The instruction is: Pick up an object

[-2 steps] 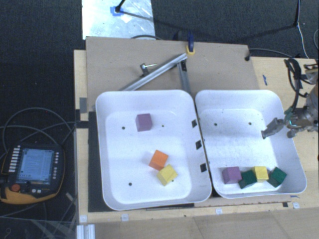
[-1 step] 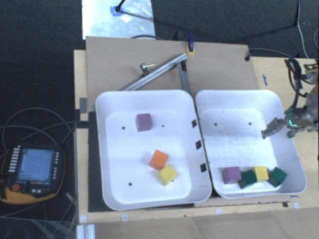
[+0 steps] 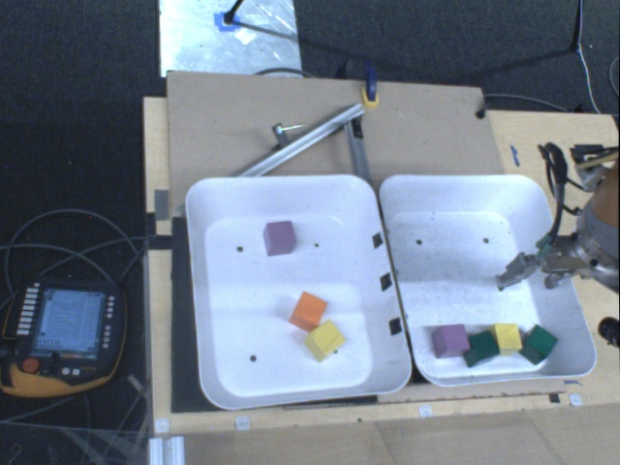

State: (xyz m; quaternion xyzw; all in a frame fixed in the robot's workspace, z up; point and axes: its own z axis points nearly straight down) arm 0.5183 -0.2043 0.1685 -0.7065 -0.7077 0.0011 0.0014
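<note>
The gripper (image 3: pixel 518 271) hangs at three o'clock over the right bin (image 3: pixel 455 197); its finger state I cannot tell. Four blocks (image 3: pixel 492 341) crowd the six o'clock wall, with open floor toward twelve.

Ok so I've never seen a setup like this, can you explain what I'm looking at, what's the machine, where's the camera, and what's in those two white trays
This is one camera fixed above a workbench, looking down at a slant. The machine is a robot arm reaching in from the right; its claw hangs over the right bin, above the blocks, with nothing seen between its fingers. Its job is to pick up an object.

The left bin holds three blocks: a purple block alone near the back, and an orange block touching a yellow block nearer the front.

The right bin has a row along its front edge: purple cube, dark green cube, yellow cube, second green cube.

The handheld controller lies on the floor at left.
</note>
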